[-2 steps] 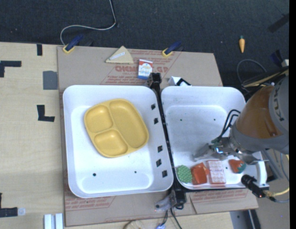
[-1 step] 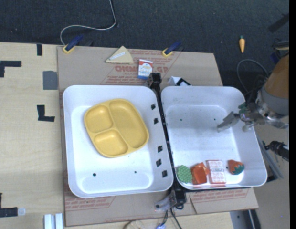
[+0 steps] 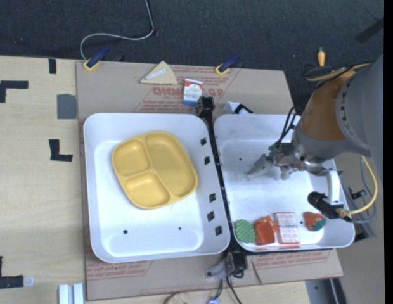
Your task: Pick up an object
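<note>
Underneath, cardboard sheet (image 3: 260,84) carries both white bins (image 3: 98,189) on wooden bench (image 3: 32,201).

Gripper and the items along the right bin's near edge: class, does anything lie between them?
Nothing visible does. The gripper hangs over bare bin floor; the green item, orange item and red-and-white packet lie beyond it.

We see a yellow divided plate (image 3: 154,168) lying in the left bin (image 3: 98,233). Behind both bins, a small red-and-white carton (image 3: 192,92) and a tan wedge (image 3: 160,73) rest on the cardboard sheet (image 3: 260,90).
</note>
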Robot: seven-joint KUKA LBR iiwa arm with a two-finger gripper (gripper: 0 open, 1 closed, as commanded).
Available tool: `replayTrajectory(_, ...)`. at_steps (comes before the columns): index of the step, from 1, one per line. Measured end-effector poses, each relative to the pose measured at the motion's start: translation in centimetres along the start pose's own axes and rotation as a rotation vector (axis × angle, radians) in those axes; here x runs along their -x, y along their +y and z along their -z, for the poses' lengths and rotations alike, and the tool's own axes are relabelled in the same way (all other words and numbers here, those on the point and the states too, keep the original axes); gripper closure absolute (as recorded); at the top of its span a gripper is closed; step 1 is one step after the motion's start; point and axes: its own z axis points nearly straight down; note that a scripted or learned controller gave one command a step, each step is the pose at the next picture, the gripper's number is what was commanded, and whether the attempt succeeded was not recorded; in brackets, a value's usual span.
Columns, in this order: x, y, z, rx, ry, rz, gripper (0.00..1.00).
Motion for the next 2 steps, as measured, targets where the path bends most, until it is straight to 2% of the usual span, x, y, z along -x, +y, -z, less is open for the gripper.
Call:
replayTrajectory(1,-3.7,10.5,5.6,0.005,-0.003,0.000,0.00)
replayTrajectory(2,-4.3,10.4,-0.4,0.000,-0.003,-0.001,0.00)
